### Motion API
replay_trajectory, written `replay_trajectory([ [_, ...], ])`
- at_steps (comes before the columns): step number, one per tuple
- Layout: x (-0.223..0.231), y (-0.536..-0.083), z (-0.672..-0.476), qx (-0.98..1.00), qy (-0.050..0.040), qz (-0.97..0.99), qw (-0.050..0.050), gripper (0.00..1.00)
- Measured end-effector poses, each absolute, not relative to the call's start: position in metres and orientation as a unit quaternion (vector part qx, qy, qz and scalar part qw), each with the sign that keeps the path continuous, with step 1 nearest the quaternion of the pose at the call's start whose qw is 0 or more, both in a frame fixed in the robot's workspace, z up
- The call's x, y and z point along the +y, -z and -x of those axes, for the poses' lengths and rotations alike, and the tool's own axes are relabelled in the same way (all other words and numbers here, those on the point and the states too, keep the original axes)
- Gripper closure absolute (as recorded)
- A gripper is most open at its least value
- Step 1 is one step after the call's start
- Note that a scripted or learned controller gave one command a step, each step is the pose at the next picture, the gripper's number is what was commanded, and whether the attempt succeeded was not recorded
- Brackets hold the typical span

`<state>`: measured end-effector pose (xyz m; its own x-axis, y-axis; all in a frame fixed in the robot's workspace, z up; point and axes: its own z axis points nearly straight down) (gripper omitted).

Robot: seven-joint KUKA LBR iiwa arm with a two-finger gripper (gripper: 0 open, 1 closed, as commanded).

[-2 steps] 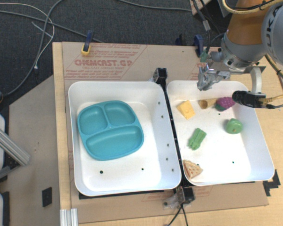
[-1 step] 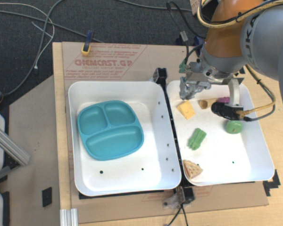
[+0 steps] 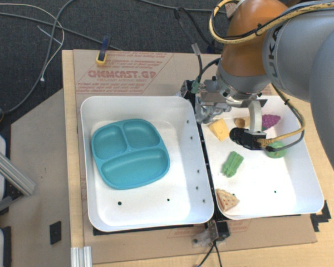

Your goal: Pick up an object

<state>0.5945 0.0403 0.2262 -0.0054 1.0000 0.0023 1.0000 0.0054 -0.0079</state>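
We see a yellow wedge (image 3: 219, 130) just below the gripper (image 3: 211, 111); we cannot tell the gripper's state. Up-left of it, the cardboard (image 3: 128, 71) reads "CHEMCAST GP" in red.

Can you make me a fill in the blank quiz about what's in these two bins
1. The teal divided plate lies in the ____ bin.
2. The green toy lies in the ____ bin.
3. The yellow wedge is ____ the green toy in the view.
4. The plate has ____ compartments.

Missing words: left; right; above; three
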Motion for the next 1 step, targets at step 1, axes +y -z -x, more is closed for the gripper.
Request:
replay_trajectory([
  [1, 0.0887, -0.2337, -0.5799, -0.709, -0.0015, 0.705, 0.003, 1.0],
])
